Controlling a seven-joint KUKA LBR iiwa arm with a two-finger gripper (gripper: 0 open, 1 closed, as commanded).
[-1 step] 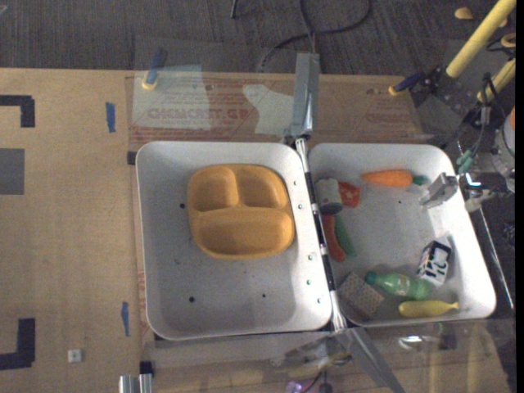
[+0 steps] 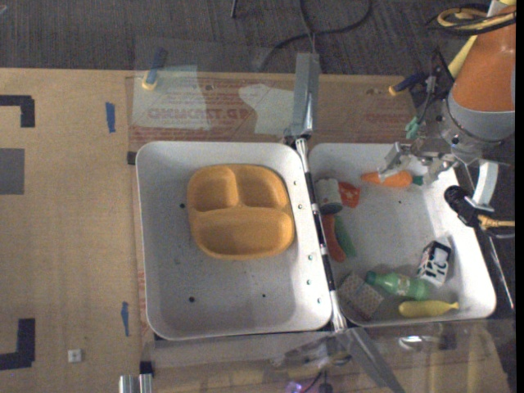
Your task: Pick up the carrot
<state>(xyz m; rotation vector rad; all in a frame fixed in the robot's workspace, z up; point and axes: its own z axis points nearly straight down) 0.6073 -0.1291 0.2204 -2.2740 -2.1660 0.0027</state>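
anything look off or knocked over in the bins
Nothing is spilled or damaged. The green bottle lies on its side near the front of the right bin, beside a yellow banana. The orange tray sits flat in the left bin.

At the upper right of the frame the arm (image 2: pixel 490 72) shows a rounded orange band, with a pale grey ring and a grey wrist section below it. Yellow cable loops lie above the orange part, and a black cable runs beside it. The end effector (image 2: pixel 416 164) is a cluster of grey metal brackets with small teal and blue fittings, though its fine details are too blurred to read.
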